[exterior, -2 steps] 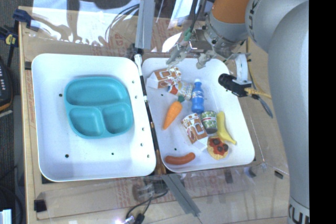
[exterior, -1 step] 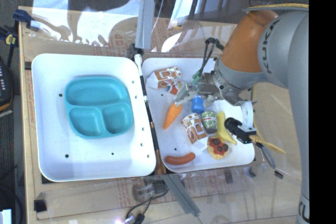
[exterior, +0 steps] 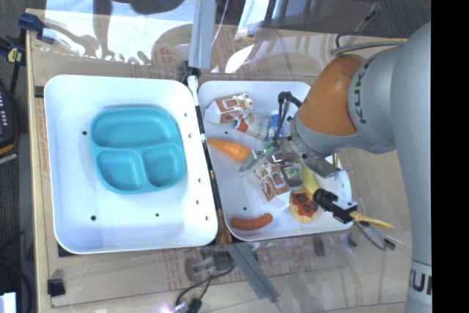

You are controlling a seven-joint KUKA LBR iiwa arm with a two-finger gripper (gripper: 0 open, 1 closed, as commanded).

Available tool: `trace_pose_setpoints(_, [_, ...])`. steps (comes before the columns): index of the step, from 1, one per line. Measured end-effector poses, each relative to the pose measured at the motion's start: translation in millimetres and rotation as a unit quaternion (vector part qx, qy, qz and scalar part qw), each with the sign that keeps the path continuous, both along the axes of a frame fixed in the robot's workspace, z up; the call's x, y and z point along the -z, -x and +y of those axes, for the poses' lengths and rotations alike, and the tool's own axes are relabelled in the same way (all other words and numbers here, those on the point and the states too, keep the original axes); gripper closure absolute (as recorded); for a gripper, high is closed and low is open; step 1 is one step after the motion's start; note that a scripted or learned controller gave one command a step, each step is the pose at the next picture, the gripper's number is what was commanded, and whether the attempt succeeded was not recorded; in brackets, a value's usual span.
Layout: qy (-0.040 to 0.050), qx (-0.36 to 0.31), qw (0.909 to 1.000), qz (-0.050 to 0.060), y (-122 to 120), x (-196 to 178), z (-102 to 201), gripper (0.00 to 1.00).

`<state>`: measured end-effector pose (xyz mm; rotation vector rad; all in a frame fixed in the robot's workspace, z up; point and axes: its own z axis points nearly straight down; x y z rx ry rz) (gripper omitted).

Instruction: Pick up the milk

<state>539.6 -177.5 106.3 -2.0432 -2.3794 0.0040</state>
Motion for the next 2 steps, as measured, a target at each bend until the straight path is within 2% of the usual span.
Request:
trace_pose_setpoints(1, [0.0004, -0.002, 1.0, 0.001, 0, -9, -1, 1.0])
trace_pose_setpoints(2, [0.0006, 0.051, 0.9987, -0.002, -11, -154, 68, 1.0])
